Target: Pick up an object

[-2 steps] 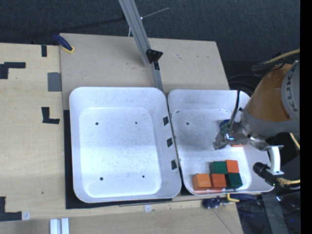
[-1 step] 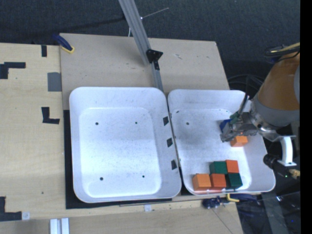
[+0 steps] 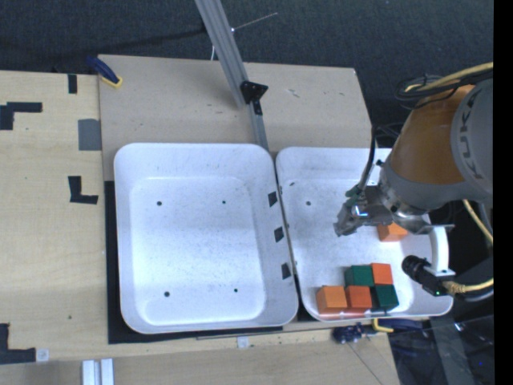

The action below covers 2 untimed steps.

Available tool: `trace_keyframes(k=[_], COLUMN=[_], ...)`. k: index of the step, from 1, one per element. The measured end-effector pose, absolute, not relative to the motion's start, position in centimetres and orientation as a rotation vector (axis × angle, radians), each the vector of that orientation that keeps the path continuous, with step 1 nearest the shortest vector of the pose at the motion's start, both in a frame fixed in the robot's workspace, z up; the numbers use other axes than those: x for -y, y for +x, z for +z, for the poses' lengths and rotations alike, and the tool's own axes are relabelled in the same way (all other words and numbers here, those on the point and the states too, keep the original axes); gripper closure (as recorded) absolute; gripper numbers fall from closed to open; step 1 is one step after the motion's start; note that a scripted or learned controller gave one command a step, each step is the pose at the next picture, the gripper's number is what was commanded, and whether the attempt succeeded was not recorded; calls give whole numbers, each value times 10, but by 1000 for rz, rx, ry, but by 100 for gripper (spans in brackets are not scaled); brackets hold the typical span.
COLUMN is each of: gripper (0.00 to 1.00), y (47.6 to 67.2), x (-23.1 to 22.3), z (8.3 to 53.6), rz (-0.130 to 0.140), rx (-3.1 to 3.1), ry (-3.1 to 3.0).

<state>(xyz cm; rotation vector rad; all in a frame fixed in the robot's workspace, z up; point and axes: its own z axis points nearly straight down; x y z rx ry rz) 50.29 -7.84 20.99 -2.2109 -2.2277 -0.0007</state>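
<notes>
At the near rim of the right bin (image 3: 321, 163), toward five o'clock, a cluster of blocks lay packed together: an orange block (image 3: 331, 297) at its left end, another orange block (image 3: 360, 297), a green block (image 3: 360, 275), a dark green block (image 3: 385, 296) and a small orange block (image 3: 382, 273). Farther back, at three o'clock, a lone orange block (image 3: 392, 232) sat partly under the arm (image 3: 437, 147). The gripper (image 3: 350, 219) hung just left of it, its jaw spacing impossible to tell. Open floor lay toward the bin's far and left rims. At nine o'clock stood the left bin (image 3: 124, 167).
</notes>
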Motion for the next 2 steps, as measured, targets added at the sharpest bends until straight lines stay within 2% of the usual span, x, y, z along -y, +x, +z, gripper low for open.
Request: trace_keyframes(k=[1,2], gripper=[100,100], y=[514,526], x=[31,-17], z=[205,219], rz=[1,-1], rx=[2227,2228], ry=[-2211,-2212])
